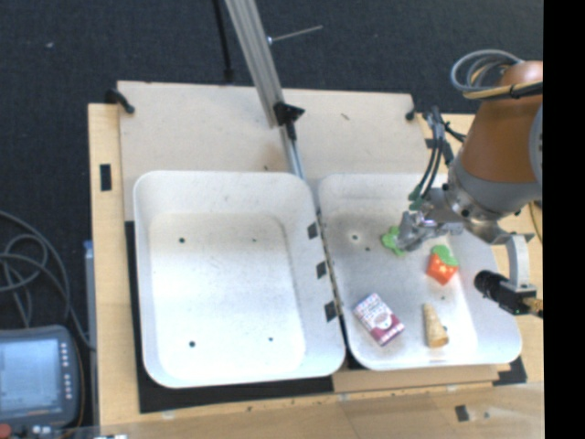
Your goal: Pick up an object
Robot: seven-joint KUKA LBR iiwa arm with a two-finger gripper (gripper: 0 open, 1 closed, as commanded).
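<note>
Pincer [409, 234] low in right bin [366, 195], touching green object [392, 241], grip state unclear

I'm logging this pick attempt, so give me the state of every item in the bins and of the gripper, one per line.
gripper: low in the right bin, at the green object; whether the jaws are open is unclear
green object: on the bin floor beside the gripper, grasp not visible
red object: lying free on the floor
pink carton: lying flat, untouched
tan object: lying on its side, untouched
left bin: holds nothing visible
right bin: holds all four items
</note>
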